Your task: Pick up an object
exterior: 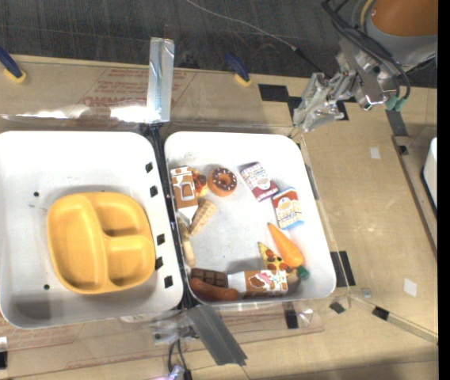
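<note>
My gripper [310, 111] hangs above the far right corner of the right bin [233, 228], its fingers spread open with nothing between them. Below it in that bin lie toy foods: a chocolate doughnut [223, 180], a small carton [257, 180], a red and white carton [287, 209], an orange carrot [286, 245], a pizza slice [268, 256], a brown box [183, 186], a waffle cone [202, 215], a bottle lying flat [266, 283] and a sausage [213, 293].
The left bin [19, 172] holds a yellow divided plate [101, 241]. A strip of silver tape [161, 77] stands at the back between the bins. Blue clips [8, 62] sit on the bench's far edge.
</note>
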You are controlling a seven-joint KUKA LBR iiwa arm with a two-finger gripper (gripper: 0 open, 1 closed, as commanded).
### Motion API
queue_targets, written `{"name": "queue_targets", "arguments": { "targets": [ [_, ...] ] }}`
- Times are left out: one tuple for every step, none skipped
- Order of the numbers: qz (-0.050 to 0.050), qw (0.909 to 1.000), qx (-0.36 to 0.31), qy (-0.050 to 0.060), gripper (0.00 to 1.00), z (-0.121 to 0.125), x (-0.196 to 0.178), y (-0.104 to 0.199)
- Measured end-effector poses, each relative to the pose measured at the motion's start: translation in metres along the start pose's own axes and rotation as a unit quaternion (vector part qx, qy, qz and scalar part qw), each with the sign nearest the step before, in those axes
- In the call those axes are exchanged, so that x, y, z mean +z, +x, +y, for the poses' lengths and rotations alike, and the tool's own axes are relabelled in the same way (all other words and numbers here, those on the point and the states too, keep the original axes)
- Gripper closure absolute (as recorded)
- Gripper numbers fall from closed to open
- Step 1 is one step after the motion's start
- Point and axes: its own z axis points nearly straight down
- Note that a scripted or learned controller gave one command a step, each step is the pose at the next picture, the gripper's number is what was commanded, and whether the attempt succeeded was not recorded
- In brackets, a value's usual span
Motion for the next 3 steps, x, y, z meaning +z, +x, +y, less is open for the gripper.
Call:
{"name": "queue_targets", "arguments": {
  "targets": [
    [0.003, 0.985, -0.173, -0.003, 1.0, 0.004, 0.011, 0.015],
    [0.003, 0.9551, -0.296, -0.004, 1.0, 0.003, 0.045, -0.001],
    [0.001, 0.9548, -0.297, -0.003, 1.0, 0.004, 0.033, -0.003]
  ]
}}
